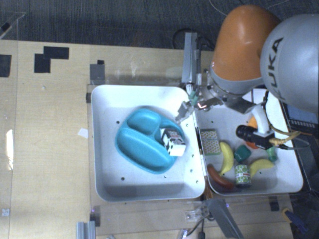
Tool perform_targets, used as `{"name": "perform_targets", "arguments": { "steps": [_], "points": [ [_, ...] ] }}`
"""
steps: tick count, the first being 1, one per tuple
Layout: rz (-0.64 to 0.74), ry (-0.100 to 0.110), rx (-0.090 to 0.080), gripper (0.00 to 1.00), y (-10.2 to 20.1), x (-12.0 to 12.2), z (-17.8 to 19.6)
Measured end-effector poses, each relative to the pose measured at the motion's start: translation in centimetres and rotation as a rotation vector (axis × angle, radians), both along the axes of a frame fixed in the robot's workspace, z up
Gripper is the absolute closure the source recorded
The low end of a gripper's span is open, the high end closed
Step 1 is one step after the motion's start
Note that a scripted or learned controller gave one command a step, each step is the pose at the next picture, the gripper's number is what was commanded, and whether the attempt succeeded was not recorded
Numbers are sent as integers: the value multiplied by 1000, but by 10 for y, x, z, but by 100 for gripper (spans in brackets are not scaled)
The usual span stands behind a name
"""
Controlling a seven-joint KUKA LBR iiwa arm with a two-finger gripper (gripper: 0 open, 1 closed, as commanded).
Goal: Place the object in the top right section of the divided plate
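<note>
A blue divided plate [141, 144] lies tilted in the left white bin [107, 183]. A small white box with black markings [173, 142] rests in the plate's small section at its right end, leaning on the rim. My gripper [186, 101] hovers over the left bin's upper right corner, above and to the right of the box and apart from it. It is open with nothing between its fingers. The arm's orange band and grey wrist hide part of the right bin.
The right bin [294, 183] holds a green-yellow sponge [210, 142], two bananas [227, 156] [261, 166], a small can [242, 175], a green cube [242, 153] and a dark red-brown item [219, 179]. A metal post [189, 56] stands behind the bins.
</note>
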State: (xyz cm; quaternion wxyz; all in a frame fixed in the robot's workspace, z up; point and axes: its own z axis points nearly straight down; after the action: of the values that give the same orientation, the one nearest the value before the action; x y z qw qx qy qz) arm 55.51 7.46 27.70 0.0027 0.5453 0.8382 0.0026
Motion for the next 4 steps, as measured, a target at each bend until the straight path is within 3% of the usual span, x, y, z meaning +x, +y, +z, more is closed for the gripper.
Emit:
{"name": "perform_targets", "arguments": {
  "steps": [1,2,3,4],
  "points": [
    [0,0,0,0,0,0,0],
    [4,-5,1,100,1,2,12],
    [4,-5,1,0,1,2,12],
    [4,-5,1,0,1,2,12]
  ]
}}
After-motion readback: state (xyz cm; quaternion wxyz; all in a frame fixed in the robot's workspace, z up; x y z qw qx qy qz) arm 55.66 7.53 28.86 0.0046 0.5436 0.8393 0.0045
